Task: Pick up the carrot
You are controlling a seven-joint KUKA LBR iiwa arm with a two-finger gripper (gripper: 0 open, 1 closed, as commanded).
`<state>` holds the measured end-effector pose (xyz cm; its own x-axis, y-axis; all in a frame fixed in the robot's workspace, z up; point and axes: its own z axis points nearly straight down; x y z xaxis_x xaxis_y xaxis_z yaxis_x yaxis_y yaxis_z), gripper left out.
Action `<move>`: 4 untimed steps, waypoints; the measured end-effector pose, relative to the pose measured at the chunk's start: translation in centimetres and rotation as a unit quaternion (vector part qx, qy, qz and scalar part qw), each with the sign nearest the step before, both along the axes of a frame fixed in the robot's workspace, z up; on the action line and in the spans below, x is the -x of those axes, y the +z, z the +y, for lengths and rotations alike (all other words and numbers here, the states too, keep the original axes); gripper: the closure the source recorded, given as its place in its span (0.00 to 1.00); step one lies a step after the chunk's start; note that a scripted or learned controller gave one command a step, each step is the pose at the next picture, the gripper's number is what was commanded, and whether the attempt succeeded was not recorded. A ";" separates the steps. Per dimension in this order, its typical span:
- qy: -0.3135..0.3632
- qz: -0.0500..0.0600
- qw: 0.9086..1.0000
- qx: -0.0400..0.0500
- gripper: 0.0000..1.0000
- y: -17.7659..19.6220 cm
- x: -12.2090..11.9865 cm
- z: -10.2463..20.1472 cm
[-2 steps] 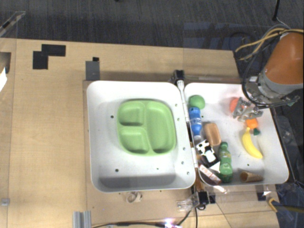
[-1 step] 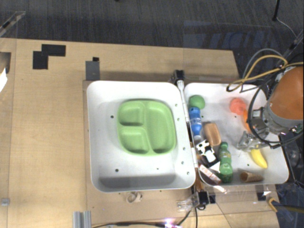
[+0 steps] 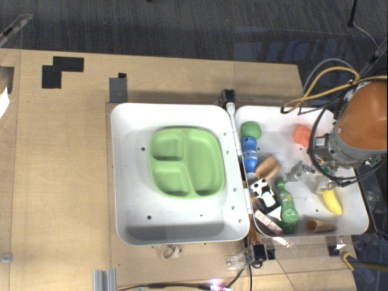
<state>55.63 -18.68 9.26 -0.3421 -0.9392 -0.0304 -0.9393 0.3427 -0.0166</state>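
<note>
The carrot (image 3: pixel 301 134) appears as a pale orange lump near the back of the right bin (image 3: pixel 359 224), partly cut off by a black cable and the arm. My gripper (image 3: pixel 296 172) hangs low over the middle of that bin, just in front of the carrot and apart from it. It extends left from the grey wrist under the orange band (image 3: pixel 365 121). Nothing visible is held in it.
The right bin also holds a green ball (image 3: pixel 250 130), a blue bottle (image 3: pixel 249 153), a brown cylinder (image 3: pixel 267 167), a black-and-white item (image 3: pixel 262 189), a green bottle (image 3: pixel 287 209), a banana (image 3: pixel 331 202) and a brown cone (image 3: pixel 319 225). A green divided plate (image 3: pixel 185 161) lies in the left bin (image 3: pixel 130 220).
</note>
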 end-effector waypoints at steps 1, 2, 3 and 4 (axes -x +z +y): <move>-0.016 0.008 1.000 0.011 0.00 3.8 6.6 1.2; -0.109 0.009 0.994 0.009 0.00 2.6 -0.7 -1.8; -0.106 0.006 0.994 0.010 0.00 -0.4 -4.1 -1.8; -0.106 0.000 0.994 0.009 1.00 1.1 -4.5 -1.7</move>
<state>60.16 -20.42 10.34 -0.5321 -0.8466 -0.0153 -0.8462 0.5323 -0.0250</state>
